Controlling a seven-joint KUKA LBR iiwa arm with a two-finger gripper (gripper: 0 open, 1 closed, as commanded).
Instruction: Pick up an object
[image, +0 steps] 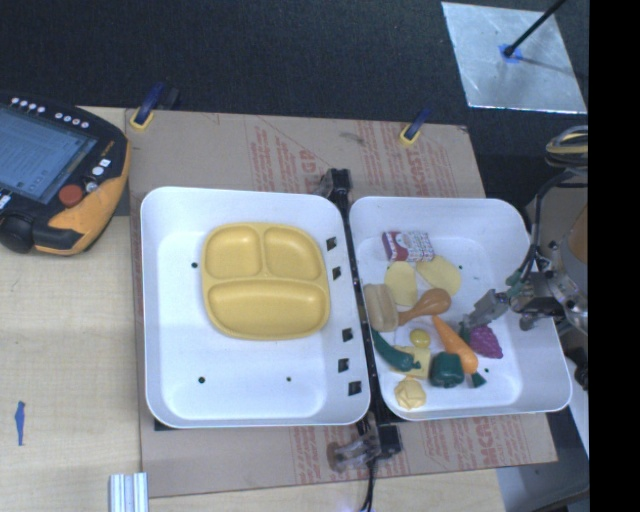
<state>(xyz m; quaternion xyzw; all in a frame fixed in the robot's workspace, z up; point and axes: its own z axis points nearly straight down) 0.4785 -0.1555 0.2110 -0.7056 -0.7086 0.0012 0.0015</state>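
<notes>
Purple toy lies just beside the end effector. Its grip state I cannot tell. Descend squarely, avoiding the orange carrot.

red print on cardboard sheet, too blurred to read

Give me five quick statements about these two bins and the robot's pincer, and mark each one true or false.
1. The yellow divided plate lies in the left bin. True.
2. The toy foods are piled on the yellow plate. False: they lie in the right bin, and the plate's compartments hold nothing.
3. The pincer is over the right bin, beside the purple toy. True.
4. The orange carrot lies outside both bins. False: it is in the right bin, among the other toys.
5. A handheld controller with a screen lies at the bench's upper left. True.
</notes>
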